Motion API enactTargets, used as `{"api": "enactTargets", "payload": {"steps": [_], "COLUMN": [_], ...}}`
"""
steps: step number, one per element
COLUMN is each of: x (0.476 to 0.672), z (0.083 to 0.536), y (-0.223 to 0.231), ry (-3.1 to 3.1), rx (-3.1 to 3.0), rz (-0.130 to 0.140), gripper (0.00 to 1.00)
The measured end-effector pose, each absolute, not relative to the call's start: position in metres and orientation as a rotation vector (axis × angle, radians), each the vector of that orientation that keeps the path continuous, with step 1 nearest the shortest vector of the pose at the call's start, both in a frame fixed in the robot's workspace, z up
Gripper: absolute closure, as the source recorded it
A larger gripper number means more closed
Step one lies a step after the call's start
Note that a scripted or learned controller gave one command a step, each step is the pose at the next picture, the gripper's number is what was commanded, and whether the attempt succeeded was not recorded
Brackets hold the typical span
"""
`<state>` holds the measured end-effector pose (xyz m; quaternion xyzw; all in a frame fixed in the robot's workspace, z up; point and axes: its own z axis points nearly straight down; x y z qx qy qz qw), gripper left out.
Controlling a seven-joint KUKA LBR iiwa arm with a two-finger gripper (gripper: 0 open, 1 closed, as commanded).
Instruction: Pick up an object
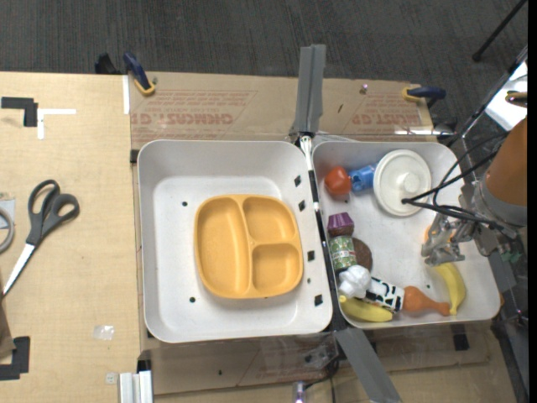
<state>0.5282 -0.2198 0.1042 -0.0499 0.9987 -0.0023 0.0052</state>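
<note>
Bench: you're looking down on a pale wooden worktop (pixel 75 250) with cardboard (pixel 218 107) clamped along its far edge, dark carpet beyond, and scissors (pixel 38 221) lying near the left edge, well out of play.

Left bin: the left bin (pixel 159 242) carries just an orange divided plate (pixel 249 246), sitting about mid-floor, which I'd read as a drop spot.

Right bin: the right bin (pixel 394 250) is where your pickings are. Along the wall it shares with the left bin, a red-orange piece (pixel 337 182) and a blue piece (pixel 362 177) sit towards the far corner, beside a white round dish (pixel 402 183). Further along that wall come a purple-capped bottle (pixel 341 242) and a black-and-white toy (pixel 369 285).

Near edge: one banana (pixel 366 311) lies against the near wall, an orange drumstick-shaped toy (pixel 424 302) next to it, and a second banana (pixel 453 287) curls towards the near right corner.

Gripper: the gripper (pixel 443 240) hangs over the right side of that bin, just above the second banana. That's your likeliest target, judging by position alone.

Jaws: cables and metalwork clutter the tip, so you cannot tell whether they're open or closed, and nothing visibly sits between them.

Risk: the banana lies close to the bin wall and the drumstick toy, so a descent here could nudge rather than catch.
</note>
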Motion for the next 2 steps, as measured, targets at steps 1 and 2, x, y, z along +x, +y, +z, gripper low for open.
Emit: {"api": "enactTargets", "payload": {"steps": [1, 2], "x": [0.528, 0.53], "z": [0.104, 0.093], "y": [-0.22, -0.22], "ry": [3.127, 3.13], "rx": [-0.156, -0.201], "rz": [-0.007, -0.003], "gripper": [0.0, 0.0]}}
